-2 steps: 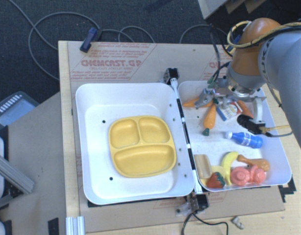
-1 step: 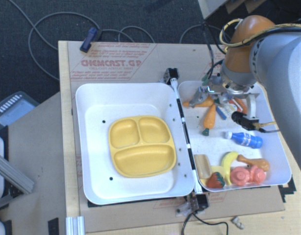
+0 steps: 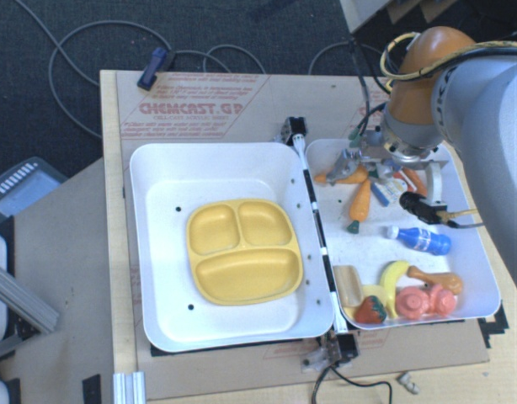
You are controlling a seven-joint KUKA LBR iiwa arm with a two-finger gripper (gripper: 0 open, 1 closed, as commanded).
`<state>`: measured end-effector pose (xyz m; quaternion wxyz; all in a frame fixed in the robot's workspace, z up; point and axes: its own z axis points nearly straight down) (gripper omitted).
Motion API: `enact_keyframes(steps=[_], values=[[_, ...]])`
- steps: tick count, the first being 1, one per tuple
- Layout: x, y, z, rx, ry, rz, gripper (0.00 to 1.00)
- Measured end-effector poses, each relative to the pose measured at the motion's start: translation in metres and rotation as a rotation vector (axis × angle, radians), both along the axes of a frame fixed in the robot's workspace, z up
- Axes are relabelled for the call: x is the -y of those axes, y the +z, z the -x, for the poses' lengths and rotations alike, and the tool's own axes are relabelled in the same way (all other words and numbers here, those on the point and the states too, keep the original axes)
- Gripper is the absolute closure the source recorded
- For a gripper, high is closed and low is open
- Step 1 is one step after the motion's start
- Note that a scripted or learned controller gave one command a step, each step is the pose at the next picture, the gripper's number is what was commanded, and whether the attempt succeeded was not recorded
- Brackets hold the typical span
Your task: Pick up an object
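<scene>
Camera view showed the gripper (image 3: 372,160) low over the carrot (image 3: 359,202) in the right bin (image 3: 487,286). Its jaws' state was unclear. It should probably centre on the carrot before closing.

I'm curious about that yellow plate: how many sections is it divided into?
3. The yellow plate lies in the left bin: two small sections sit side by side at its far edge, and one wide section runs along its near edge.
</scene>
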<state>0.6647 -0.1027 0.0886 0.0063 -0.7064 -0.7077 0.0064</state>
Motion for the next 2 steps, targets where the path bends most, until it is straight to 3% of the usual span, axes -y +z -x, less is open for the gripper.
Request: enact_keyframes(steps=[1, 2], values=[[0.003, 0.009, 0.002, -0.009, -0.001, 0.006, 1.00], [-0.046, 0.097, 0.055, 0.018, -0.001, -0.001, 1.00]])
